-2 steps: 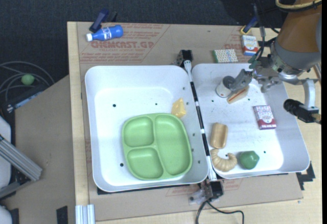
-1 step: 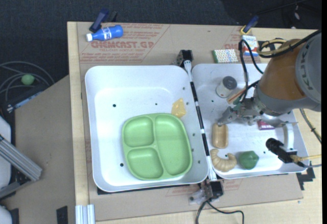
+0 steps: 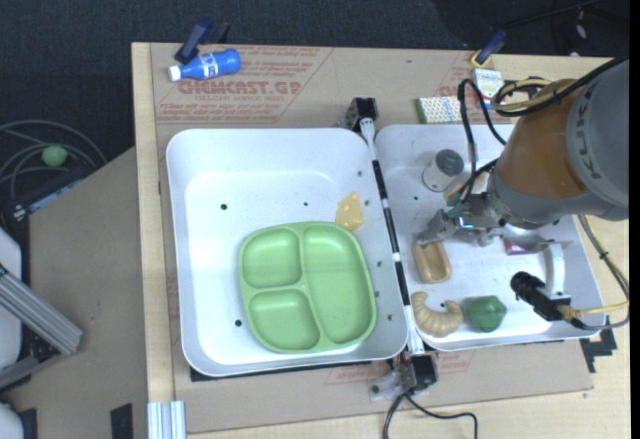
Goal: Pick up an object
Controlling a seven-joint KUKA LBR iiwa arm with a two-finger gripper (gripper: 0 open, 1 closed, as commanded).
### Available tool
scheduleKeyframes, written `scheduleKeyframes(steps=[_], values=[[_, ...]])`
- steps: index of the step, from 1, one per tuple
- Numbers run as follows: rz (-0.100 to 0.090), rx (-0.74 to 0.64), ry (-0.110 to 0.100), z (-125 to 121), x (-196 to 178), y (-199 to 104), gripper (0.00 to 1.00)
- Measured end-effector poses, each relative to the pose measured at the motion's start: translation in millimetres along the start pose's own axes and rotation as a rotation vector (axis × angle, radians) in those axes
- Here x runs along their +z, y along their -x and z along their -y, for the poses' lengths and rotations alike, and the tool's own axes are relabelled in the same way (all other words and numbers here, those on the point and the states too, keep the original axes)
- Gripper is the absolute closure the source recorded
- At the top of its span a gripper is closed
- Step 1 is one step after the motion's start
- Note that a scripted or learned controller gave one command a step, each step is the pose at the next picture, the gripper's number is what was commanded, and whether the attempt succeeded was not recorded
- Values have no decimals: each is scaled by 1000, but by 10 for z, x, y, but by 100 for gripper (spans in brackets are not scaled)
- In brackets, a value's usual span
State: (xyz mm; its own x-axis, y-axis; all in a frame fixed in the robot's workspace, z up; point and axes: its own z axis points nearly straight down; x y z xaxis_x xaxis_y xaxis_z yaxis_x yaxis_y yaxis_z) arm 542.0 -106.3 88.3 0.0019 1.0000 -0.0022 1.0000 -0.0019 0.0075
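Presently, the gripper (image 3: 452, 225) stood low over the right white bin (image 3: 490, 272), just beside the upper end of a tan, loaf-shaped toy piece (image 3: 432, 263). Whether the claw was apart or together could not be told from the camera view. No object was seen clamped in it. The tan piece lay on the bin floor, near the wall shared with the left white bin (image 3: 250, 182), and was judged the likeliest target.

Failure risks, as judged:

1. Offset approach. The gripper was beside the tan piece rather than centred over it. A closure from there would probably catch one end only, or miss, and the rounded body could slip out on lifting.
2. Wall proximity. A descent on the wall side could strike the rim or push the piece against the wall.
3. Neighbours. A pale brown, crescent-shaped pastry toy (image 3: 437, 315) lay near the tan piece's lower end, with a green rounded toy (image 3: 485, 313) just beside it. A shoved tan piece could disturb both.
4. Sweep. A grey round disc (image 3: 441, 165) lay near the gripper on the far side and could be knocked by a sideways correction.

The green plastic divided plate (image 3: 305, 287) and the small pale yellow piece (image 3: 349, 211) in the left bin were well apart and posed no hazard.
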Motion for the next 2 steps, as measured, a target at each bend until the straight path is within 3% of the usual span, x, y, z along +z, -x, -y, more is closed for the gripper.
scheduleKeyframes(steps=[2], values=[[0, 1, 5, 160, -7, -83, 0]])
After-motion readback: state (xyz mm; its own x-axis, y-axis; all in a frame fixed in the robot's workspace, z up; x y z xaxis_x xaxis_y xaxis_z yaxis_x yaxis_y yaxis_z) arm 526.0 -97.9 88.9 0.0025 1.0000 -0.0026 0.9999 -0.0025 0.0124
